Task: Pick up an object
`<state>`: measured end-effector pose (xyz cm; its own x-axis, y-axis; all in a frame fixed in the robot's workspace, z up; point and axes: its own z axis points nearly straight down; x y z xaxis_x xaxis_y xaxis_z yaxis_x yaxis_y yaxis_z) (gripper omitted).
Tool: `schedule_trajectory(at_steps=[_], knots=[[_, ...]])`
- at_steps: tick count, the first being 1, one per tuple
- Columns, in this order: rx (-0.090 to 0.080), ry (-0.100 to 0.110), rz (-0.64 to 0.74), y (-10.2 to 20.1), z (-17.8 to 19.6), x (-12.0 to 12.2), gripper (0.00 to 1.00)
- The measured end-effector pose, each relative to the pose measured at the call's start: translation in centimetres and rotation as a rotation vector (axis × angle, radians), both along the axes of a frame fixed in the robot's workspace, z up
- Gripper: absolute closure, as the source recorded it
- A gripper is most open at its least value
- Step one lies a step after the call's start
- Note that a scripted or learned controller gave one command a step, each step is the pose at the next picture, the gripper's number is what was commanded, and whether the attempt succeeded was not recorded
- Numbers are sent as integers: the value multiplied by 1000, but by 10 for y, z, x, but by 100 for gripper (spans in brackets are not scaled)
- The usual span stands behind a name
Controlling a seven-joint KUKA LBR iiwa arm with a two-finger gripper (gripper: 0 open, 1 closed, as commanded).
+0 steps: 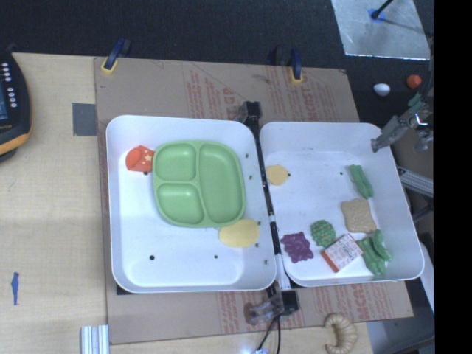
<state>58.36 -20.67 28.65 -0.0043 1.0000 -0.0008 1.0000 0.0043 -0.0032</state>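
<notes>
Two shallow white bins sit side by side on a sheet of brown cardboard [221, 87] clamped to the bench.

The left bin [133, 264] carries a green divided plate [199, 181] lying flat in its middle, reaching toward the far edge. A small red and orange toy [139, 158] lies just beside the plate's left rim, near the bin's far left corner. A pale yellow piece [239, 233] touches or nearly touches the plate's near right corner, close to the bin's right edge.

The right bin [324, 146] holds most of the loose things. A small yellow disc [277, 175] lies by its left edge, well apart from the rest. A slim green piece [360, 181] lies near the right edge. Nearer the front, a tan square like a slice of bread [358, 215] sits beside a round green lump [322, 232]. A purple bunch like grapes [297, 246] lies to the left of that lump. A red and white packet [342, 252] sits near the front edge, and a dark green leafy piece [376, 251] lies just beside it at the near right corner.

The gripper [386, 136] hangs over the far right corner of the right bin, well apart from every item in it. Whether its jaws are apart or together cannot be told; nothing shows between them.
</notes>
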Motion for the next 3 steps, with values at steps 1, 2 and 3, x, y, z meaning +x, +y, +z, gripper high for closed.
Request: schedule_trajectory(at_steps=[1, 2, 3], knots=[[5, 14, 0, -4, -183, -18, 0], [-2, -4, 4, 56, -194, -59, 0], [-3, -9, -1, -8, -192, -2, 0]])
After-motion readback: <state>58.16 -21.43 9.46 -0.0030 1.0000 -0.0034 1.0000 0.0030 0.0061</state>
